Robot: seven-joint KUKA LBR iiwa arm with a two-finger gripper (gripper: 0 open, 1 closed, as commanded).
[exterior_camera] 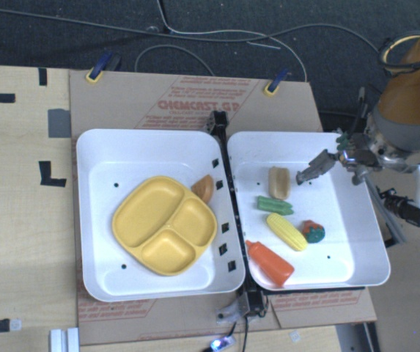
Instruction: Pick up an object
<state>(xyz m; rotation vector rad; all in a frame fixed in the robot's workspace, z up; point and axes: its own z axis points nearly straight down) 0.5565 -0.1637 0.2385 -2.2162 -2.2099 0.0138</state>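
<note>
The pincer (311, 173) hangs just right of the bread roll (278, 182); I cannot tell its spread. Left of the roll, across the divider, a yellow plate (165, 225) lies.

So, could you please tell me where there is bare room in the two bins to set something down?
Left bin: bare floor along its left wall and near edge, around the yellow plate. Right bin: bare toward its right wall and far edge. It is crowded at the right bin's left half: bread roll, green bean, corn, carrot.
</note>
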